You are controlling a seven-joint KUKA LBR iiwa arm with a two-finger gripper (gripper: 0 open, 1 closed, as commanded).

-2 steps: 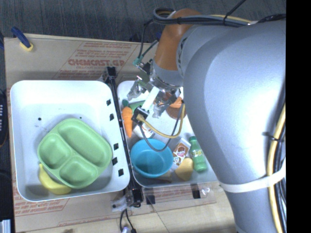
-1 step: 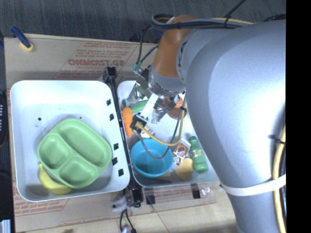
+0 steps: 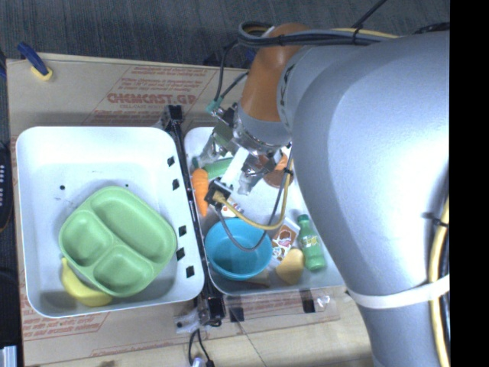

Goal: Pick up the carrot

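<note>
The carrot [image 3: 199, 189] is a short orange piece lying along the left wall of the right bin [image 3: 192, 140], just above the blue bowl. My gripper [image 3: 244, 173] hangs low in the right bin, a little to the right of the carrot and slightly further back. The grey arm covers most of that bin's right side. Nothing shows the carrot being held.
A blue bowl [image 3: 238, 252] sits at the right bin's front, with a green bottle [image 3: 309, 243] and a yellow piece [image 3: 290, 266] to its right. A green item [image 3: 218, 167] lies by the gripper. The left bin [image 3: 46, 151] holds a green divided plate [image 3: 117, 239] over a yellow object [image 3: 80, 287].
</note>
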